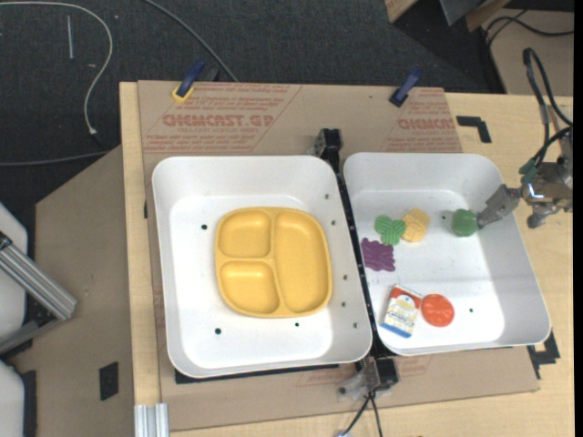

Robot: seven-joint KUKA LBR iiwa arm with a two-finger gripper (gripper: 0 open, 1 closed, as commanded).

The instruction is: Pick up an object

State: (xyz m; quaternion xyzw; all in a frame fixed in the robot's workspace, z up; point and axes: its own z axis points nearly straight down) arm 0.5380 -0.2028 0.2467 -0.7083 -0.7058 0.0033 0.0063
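Reaching in from the right, gripper [499, 205] is touching the green ball [465, 223] in the right bin [519, 280], finger state unclear; ball is lying unlifted on the floor, pick pending.

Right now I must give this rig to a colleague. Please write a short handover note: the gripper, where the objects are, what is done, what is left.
Gripper: at the right side of the right bin, low beside the green ball. Whether it is open or shut is unclear from this view.
Right bin: green ball near the gripper; yellow piece, green piece and purple piece clustered at the left; small carton and orange disc at the front.
Left bin: yellow divided plate.
Done: nothing is lifted yet.
Left: grasp one object, probably the green ball, and raise it.
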